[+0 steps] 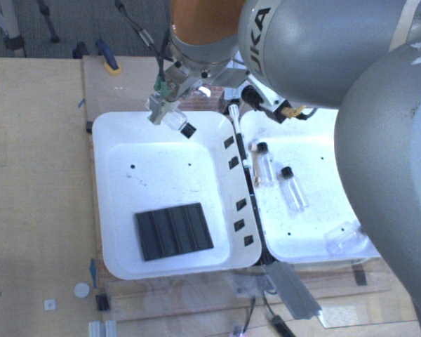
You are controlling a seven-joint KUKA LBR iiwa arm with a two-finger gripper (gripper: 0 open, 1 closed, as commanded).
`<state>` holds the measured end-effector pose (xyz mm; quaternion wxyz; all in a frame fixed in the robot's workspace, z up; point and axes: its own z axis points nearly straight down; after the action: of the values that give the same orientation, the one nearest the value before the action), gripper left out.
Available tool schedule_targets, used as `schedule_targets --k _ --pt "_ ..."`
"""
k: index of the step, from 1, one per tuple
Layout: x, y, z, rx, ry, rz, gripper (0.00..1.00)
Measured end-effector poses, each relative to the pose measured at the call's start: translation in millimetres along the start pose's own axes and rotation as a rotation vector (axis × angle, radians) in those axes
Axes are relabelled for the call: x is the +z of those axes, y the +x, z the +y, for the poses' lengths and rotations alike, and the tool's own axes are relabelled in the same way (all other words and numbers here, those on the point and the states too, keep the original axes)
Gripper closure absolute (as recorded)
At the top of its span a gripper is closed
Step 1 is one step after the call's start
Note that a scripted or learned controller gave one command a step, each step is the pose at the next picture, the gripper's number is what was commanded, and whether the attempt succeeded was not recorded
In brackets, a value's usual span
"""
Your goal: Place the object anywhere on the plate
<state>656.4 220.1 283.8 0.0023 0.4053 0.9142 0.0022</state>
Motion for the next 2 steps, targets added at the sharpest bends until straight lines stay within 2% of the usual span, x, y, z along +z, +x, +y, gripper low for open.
schedule_targets --k 1,2 --pt "0.1 0.0 0.0 0.0 0.0 0.0 0.0" --pt "-11.3 -0.3 1.1 -0.001 -0.005 -0.003 1.0"
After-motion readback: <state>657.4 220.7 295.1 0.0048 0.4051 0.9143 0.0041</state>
